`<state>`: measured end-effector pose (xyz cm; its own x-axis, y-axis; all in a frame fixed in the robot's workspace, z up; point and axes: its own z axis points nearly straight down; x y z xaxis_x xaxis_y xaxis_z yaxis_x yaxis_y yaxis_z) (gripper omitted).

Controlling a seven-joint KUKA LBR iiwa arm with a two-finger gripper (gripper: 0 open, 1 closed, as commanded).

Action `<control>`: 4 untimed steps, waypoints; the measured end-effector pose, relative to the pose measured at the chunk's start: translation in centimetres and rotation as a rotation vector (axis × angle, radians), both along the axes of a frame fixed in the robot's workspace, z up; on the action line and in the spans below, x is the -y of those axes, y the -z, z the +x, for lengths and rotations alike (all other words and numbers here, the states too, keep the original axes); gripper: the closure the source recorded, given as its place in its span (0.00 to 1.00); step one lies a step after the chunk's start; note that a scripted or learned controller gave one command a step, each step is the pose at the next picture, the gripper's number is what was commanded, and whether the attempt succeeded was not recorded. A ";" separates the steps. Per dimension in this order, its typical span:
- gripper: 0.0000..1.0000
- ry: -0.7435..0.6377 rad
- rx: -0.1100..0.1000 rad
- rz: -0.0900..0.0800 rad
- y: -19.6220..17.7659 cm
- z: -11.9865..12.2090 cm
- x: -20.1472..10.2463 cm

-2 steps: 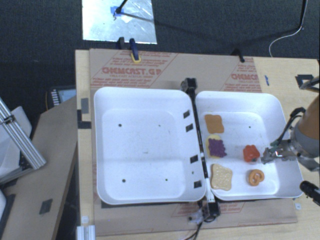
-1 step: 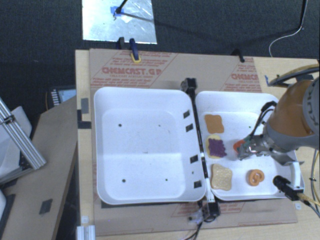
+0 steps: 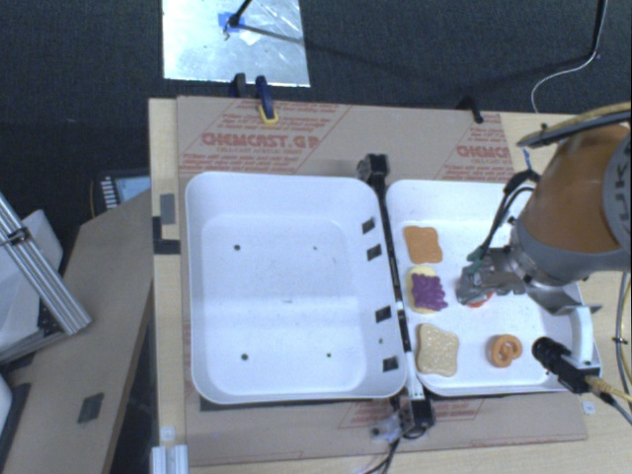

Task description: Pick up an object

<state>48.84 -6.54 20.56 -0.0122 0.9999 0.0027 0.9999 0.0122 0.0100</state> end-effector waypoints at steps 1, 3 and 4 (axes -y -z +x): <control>1.00 0.001 0.003 -0.002 -11.7 0.0 -4.4; 1.00 0.004 0.004 0.001 -24.2 1.7 -14.5; 1.00 0.004 -0.004 0.000 -28.6 -0.2 -18.9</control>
